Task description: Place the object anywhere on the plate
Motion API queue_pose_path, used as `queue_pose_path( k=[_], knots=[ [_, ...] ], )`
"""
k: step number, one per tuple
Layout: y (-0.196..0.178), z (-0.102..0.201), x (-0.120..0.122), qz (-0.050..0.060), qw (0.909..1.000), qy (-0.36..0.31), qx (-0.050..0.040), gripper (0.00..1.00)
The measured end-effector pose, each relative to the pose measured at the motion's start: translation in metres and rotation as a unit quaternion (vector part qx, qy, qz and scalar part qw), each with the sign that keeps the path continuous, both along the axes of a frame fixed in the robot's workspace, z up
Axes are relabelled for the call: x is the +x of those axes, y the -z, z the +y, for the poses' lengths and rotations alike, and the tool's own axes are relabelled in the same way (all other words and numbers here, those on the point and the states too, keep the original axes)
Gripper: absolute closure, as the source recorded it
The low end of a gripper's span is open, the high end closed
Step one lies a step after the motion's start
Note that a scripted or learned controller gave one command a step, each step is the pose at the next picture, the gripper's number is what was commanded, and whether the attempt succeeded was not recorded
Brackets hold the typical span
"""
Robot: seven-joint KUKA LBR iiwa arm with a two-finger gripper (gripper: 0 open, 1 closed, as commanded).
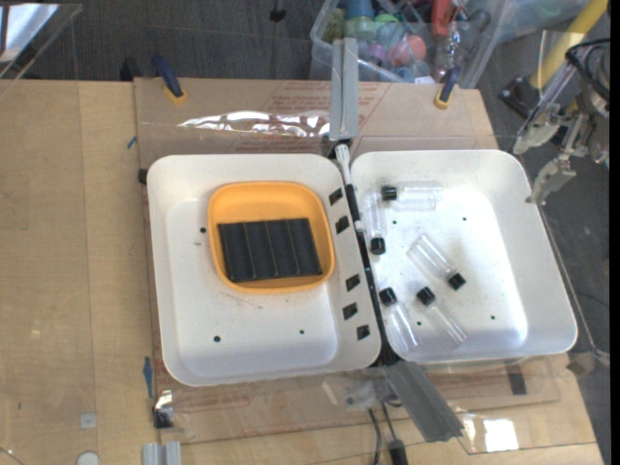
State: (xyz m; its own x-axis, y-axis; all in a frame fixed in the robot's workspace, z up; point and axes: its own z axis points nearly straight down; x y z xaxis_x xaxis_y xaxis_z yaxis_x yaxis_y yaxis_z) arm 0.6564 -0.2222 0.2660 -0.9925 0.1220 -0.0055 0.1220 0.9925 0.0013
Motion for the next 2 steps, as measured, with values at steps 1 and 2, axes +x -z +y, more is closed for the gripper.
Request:
queue_pose_path(
  k=[1, 2],
  knots=[
    [0.0199, 0.0005, 0.0058, 0.0, 0.9917, -0.128, 0.0, 0.0],
    [0.0235, 0.0005, 0.0122, -0.002, 0.962, -0.273, -0.0018, 0.0]
  ],
)
